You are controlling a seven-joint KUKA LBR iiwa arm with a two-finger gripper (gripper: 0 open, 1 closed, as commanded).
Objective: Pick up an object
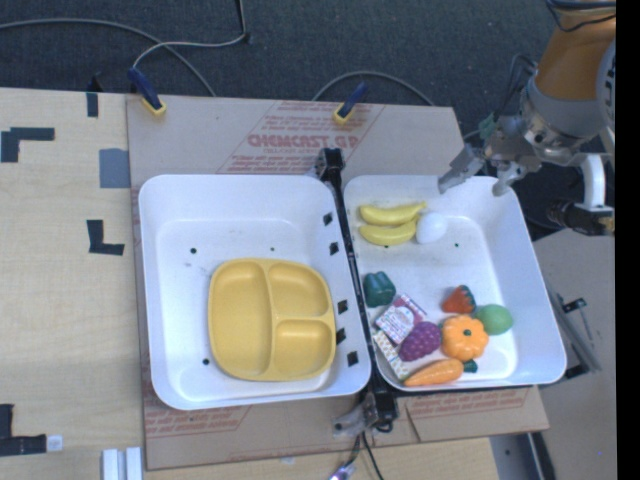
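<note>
At the far right corner of the right bin [520, 268], the gripper [478, 180] hangs above the rim, its two grey fingers spread apart with nothing between them; the arm [575, 68], grey with an orange band, enters from the right edge of the camera view. Right bin, far edge: two yellow bananas [388, 222] lie side by side, with a white egg [432, 229] touching their right ends, just beside and nearer than the open gripper. Right bin, left wall: a dark green pepper [378, 288] sits by the divide between the bins. Right bin, near edge: a cluster of toy foods, comprising a pink-and-white packet [397, 319], a purple bunch of grapes [420, 341] touching it, an orange pumpkin [464, 337] to the right of the grapes, an orange carrot [434, 373] lying along the near rim, a red strawberry [458, 300] beyond the pumpkin, and a green round fruit [493, 319] toward the right wall. All of these candidate objects rest on the bin floor, apart from the gripper. Left bin [170, 228]: a yellow divided plate [270, 319] with three compartments lies toward the near right corner. Both bins stand on a cardboard sheet [280, 138] fixed at its far edge by two blue-and-yellow clamps [146, 90], the sheet itself on a pale wooden bench [50, 298].
</note>
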